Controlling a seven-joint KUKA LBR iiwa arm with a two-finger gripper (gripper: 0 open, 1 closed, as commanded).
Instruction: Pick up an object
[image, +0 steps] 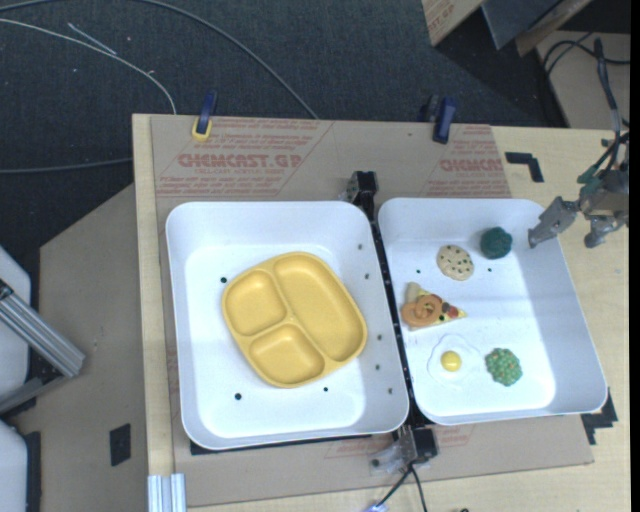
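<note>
Fingers (574, 226) spread, empty, right of dark green ball (495, 241).

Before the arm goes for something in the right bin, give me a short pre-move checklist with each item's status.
1. Hand open: ok, fingers spread, nothing between them.
2. Hand over right bin: not ok, it sits at the far right rim.
3. Nearest target, dark green ball, unobstructed: ok.
4. Cookie apart from the ball: ok.
5. Pizza slice and fried egg separated: ok, narrowly.
6. Grip height above bin: cannot tell.
</note>
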